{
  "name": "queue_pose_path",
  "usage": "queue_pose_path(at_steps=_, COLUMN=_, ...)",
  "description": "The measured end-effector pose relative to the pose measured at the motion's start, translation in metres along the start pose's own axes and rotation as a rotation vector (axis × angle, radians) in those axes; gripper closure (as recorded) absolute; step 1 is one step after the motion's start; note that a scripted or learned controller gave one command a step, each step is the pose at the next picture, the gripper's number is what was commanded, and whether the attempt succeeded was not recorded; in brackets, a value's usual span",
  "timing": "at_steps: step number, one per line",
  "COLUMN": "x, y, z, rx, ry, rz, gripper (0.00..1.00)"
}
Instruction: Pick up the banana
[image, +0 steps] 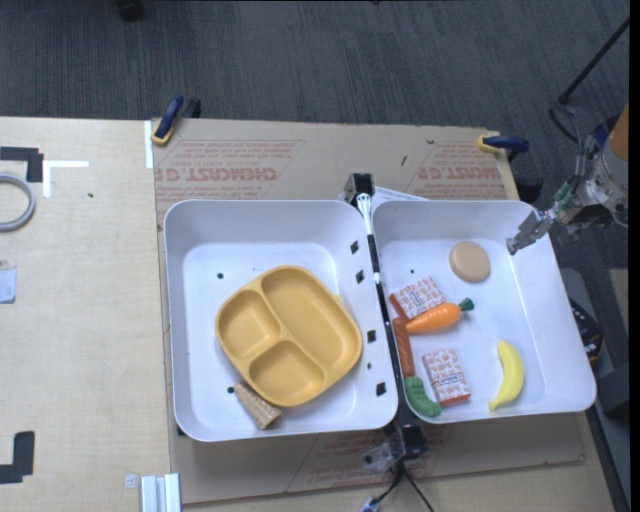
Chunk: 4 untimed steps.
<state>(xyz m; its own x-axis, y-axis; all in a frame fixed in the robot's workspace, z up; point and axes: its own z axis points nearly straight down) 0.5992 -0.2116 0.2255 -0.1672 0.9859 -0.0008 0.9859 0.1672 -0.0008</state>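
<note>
the banana (508, 376) is lying in the right bin (560, 300) toward five o'clock, curved and close to the right wall. the claw (527, 238) is hanging over the bin's upper right rim at about two o'clock, holding nothing; how far it is open cannot be told. a round tan biscuit (469, 261) is sitting just left of it. a toy carrot (436, 318) and two small red-and-white boxes (446, 377) are lying near the bin's middle. a yellow divided plate (288, 336) is resting in the left bin (190, 330).
</note>
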Motion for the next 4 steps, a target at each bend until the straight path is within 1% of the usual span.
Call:
queue_pose_path(at_steps=1, x=-0.001, y=-0.038, z=0.127, rx=0.0, ry=0.006, rz=-0.159, gripper=0.0)
queue_pose_path(at_steps=2, x=0.019, y=-0.099, z=0.133, rx=-0.002, ry=0.001, rz=-0.303, gripper=0.0)
queue_pose_path(at_steps=3, x=0.018, y=-0.098, z=0.123, rx=-0.005, ry=-0.003, rz=-0.301, gripper=1.0)
queue_pose_path(at_steps=4, x=0.078, y=-0.11, z=0.078, rx=-0.001, ry=0.001, rz=-0.187, gripper=1.0)
